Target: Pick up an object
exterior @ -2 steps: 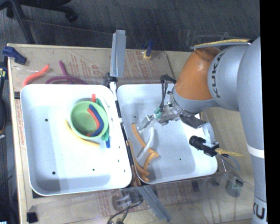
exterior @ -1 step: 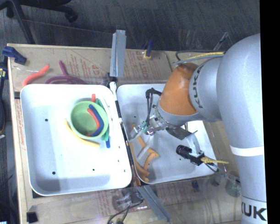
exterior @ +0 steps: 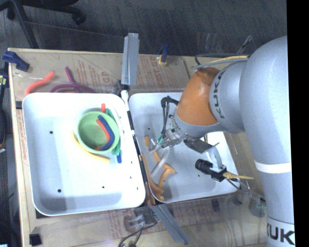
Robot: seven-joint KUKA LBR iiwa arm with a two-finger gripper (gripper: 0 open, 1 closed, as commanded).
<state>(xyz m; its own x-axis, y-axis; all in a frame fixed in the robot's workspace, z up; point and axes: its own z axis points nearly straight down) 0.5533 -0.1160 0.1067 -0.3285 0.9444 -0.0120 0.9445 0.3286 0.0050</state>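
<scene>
My gripper (exterior: 160, 141) hangs low over the left half of the right bin (exterior: 197, 190), under the arm's orange band. Several orange curved pieces lie along that bin's left wall: one (exterior: 147, 144) just left of the gripper, one (exterior: 167, 173) in front of it and one (exterior: 156, 189) near the front corner. A small teal bit (exterior: 154, 144) shows right at the gripper's tip; whether it is held I cannot tell. In the left bin (exterior: 55, 190) a green bowl (exterior: 94, 130) holds red and blue curved pieces, with a yellow piece (exterior: 92, 152) under its rim.
An orange strip (exterior: 39, 83) and a purple loop (exterior: 72, 88) lie on the bench behind the left bin. A grey metal bar (exterior: 130, 58) stands between the bins at the back. The big grey arm covers the right bin's right side.
</scene>
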